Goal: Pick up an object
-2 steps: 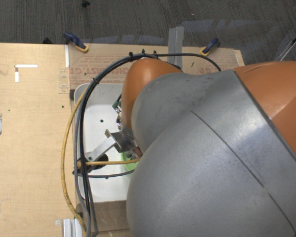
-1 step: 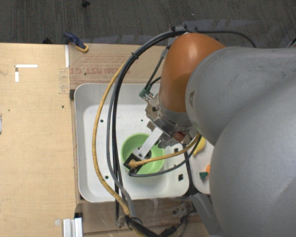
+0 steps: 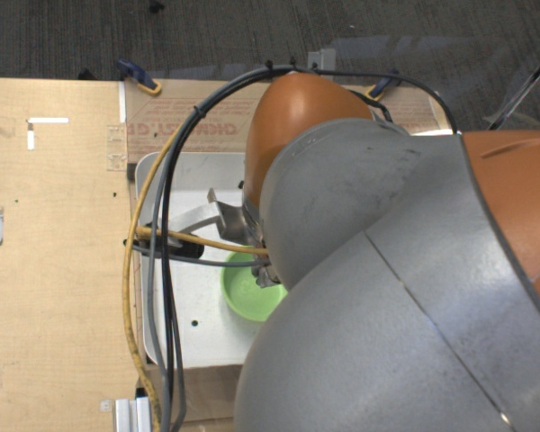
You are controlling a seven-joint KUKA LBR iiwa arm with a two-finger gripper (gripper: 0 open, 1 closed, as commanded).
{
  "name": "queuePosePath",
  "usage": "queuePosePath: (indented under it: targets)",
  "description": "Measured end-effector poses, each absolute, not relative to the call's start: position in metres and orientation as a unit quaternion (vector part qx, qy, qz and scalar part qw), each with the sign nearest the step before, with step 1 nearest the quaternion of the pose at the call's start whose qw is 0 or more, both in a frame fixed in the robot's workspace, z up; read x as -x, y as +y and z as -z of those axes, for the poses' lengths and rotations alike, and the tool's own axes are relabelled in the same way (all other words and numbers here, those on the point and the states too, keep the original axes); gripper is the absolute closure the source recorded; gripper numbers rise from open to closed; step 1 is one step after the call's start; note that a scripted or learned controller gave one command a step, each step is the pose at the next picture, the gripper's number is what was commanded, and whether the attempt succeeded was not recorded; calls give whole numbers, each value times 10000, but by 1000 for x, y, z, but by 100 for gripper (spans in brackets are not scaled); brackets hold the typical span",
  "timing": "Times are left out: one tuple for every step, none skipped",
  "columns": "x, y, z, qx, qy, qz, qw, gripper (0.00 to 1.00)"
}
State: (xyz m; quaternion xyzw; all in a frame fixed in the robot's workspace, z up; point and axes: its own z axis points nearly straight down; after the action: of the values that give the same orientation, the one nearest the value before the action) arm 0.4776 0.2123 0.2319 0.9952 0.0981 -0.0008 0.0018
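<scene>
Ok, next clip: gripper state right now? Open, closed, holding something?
Gripper: cannot be told. The arm's grey body covers most of it; it sits low in the white bin, right at the green object, with no grasp visible.

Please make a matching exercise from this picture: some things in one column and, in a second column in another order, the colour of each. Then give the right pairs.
Things:
1. round shallow bowl lying in the bin
2. shallow plastic bin
3. thick cable looping over the bin
4. rounded band on the big arm

Colours:
A. black
B. orange
C. light green
D. white

Right pairs: 1-C, 2-D, 3-A, 4-B.
</scene>
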Motion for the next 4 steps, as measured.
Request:
queuePosePath:
  targets:
    - [-496, 137, -281, -9856, 1691, 16, 22, 100]
    - [-477, 115, -256, -9064, 4224, 38, 11, 100]
    - [-476, 151, -108, -9474, 3199, 36, 7, 100]
    - [-477, 184, -259, -8288, 5596, 26, 9, 100]
